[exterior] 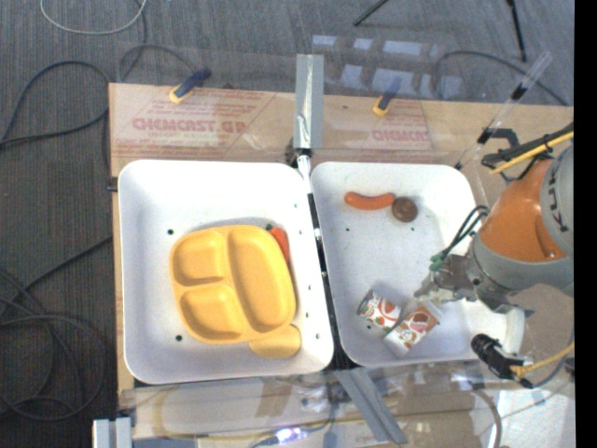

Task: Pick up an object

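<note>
White plastic forms both shallow bins on the worktop (187, 129); in the right bin (373, 250), nearest the camera, lie two small red-and-white cartons side by side, the left carton (378, 310) and the right carton (412, 329), touching or nearly so; the gripper (446, 283) sits just above and to the right of the right carton, low over the bin's right side, and I cannot tell how wide the jaws stand or whether they have hold of anything, since the wrist and cabling hide them; the grey arm with its orange band (518, 227) rises behind, from the right. In the left bin (140, 194) a yellow divided tray (233, 283) lies near the front, with a yellow rounded piece (277, 343) at its near right corner and an orange object (282, 243) tucked along its right edge. Farther back in the right bin an orange sausage-shaped toy (370, 200) lies just beside a small brown ball (404, 209); beyond the bins, two yellow-handled clamps (187, 86) grip the board.
</note>
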{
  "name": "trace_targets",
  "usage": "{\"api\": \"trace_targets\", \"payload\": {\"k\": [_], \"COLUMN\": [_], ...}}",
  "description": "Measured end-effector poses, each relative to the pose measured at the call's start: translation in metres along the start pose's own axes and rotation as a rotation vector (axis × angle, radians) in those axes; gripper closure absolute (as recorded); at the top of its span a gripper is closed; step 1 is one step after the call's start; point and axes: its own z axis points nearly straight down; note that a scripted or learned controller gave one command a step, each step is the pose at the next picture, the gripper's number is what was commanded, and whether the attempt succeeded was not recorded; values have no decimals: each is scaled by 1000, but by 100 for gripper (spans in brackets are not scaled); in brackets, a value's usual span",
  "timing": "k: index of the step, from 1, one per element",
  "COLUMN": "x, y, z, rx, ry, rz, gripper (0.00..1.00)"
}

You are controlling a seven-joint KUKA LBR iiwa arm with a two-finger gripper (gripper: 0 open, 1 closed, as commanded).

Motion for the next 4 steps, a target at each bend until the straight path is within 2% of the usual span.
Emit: {"api": "trace_targets", "payload": {"k": [1,2,3,4], "x": [0,37,63,35], "y": [0,-8,50,-7], "z": [0,9,9,9], "rx": [0,-5,-3,-3], "ry": [0,-6,-1,2], "rz": [0,-49,-78,-81], "gripper": [0,0,0,0]}}
